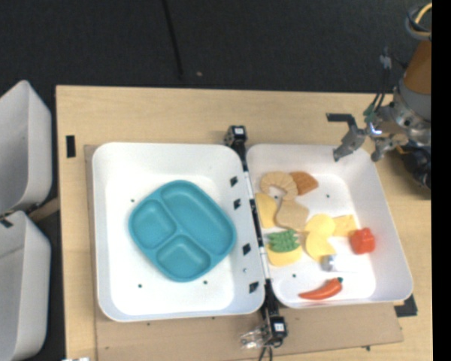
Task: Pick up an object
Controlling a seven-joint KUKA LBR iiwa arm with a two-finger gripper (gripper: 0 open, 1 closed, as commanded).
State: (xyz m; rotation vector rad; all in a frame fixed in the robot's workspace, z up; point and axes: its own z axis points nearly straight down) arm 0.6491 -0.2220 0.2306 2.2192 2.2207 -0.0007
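My gripper (359, 152) hangs over the back right corner of the right bin (387, 273), open, with nothing between its two dark fingers (343, 150). The toy foods lie below and to its left in that bin: a tan ridged bread (277, 183), a brown piece (305, 181), a tan slice (291, 215), a yellow wedge (264, 210), a green piece (283, 241), a round yellow piece (319, 235), a red block (363, 241) and a red chilli (321, 290). None of them touches the gripper.
The left bin (113, 292) holds a blue divided plate (182, 230). A ridge with black clips (249, 224) separates the two bins. White chairs (11, 164) stand off the bench to the left. The arm's body (413, 119) fills the right edge.
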